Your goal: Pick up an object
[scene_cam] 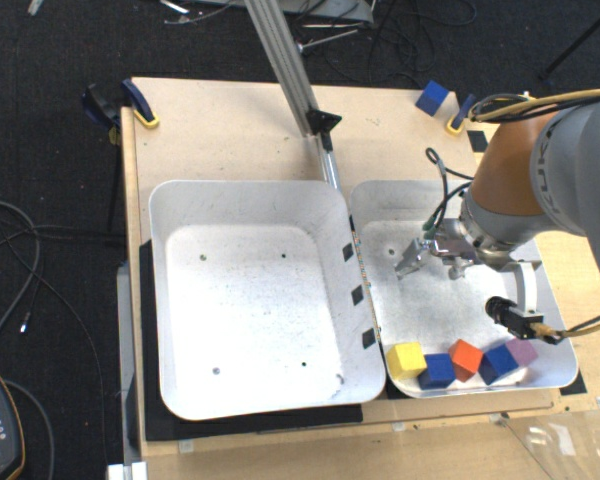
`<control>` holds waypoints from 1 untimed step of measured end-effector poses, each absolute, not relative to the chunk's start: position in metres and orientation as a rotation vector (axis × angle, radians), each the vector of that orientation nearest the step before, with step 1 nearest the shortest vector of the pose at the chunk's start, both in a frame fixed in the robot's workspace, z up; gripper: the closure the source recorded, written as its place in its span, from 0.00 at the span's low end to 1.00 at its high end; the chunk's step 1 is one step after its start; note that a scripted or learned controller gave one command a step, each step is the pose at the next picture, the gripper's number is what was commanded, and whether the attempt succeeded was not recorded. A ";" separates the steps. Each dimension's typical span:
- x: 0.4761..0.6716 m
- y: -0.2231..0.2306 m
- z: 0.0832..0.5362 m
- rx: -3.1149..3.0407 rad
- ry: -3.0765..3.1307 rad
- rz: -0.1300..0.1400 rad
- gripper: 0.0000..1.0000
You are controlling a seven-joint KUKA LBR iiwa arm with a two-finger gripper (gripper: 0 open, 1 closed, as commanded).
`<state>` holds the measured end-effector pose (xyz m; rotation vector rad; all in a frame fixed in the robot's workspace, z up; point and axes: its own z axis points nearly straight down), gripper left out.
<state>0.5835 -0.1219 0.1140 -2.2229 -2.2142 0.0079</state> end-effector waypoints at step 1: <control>0.564 -0.117 0.132 -2.223 -2.218 0.002 0.00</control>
